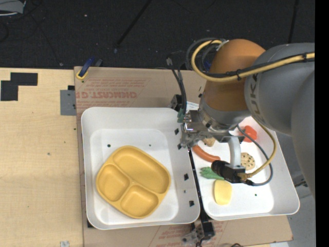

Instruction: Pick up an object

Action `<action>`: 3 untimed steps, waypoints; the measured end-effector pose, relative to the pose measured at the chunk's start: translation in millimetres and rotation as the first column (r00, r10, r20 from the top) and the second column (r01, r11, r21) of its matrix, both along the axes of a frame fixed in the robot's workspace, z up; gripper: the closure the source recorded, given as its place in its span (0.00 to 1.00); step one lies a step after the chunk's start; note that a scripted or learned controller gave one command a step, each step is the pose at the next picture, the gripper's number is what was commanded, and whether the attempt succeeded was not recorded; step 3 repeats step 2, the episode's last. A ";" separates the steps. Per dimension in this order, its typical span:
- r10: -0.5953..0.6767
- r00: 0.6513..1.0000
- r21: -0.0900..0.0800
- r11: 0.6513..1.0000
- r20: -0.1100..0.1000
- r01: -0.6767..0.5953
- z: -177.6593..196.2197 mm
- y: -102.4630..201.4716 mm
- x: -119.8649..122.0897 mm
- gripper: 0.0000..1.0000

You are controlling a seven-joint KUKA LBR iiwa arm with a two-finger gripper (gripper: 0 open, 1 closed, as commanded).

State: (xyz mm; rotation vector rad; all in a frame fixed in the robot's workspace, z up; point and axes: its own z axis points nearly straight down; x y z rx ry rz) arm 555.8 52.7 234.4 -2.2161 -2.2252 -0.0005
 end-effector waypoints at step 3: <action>-0.004 1.000 -0.001 1.000 0.000 0.004 -12.2 49.0 -3.9 0.00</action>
